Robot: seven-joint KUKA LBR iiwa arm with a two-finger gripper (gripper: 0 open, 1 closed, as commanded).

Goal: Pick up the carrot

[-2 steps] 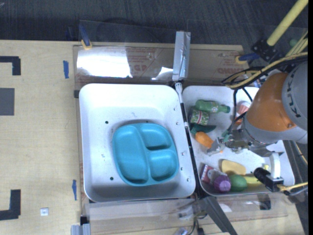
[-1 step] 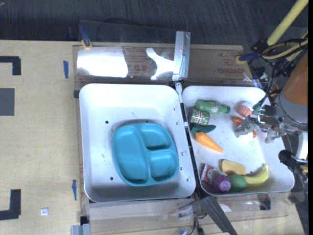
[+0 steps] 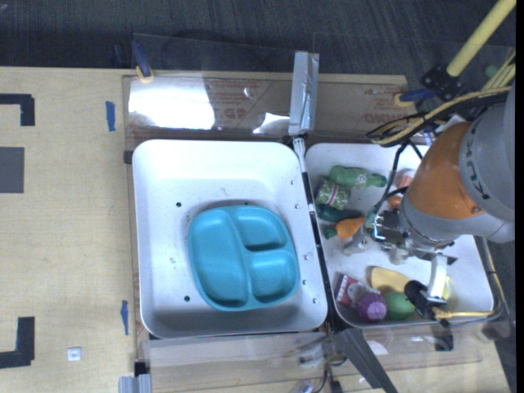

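In the right bin (image 3: 479,256), hung beside the carrot (image 3: 350,227); gripper (image 3: 391,237) state unclear, bottle (image 3: 342,185) label unreadable.

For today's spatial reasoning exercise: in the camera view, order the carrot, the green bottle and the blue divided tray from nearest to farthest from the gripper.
1. The carrot, just left of the gripper in the right bin.
2. The green bottle, toward the back of the same bin.
3. The blue divided tray, across in the left bin.
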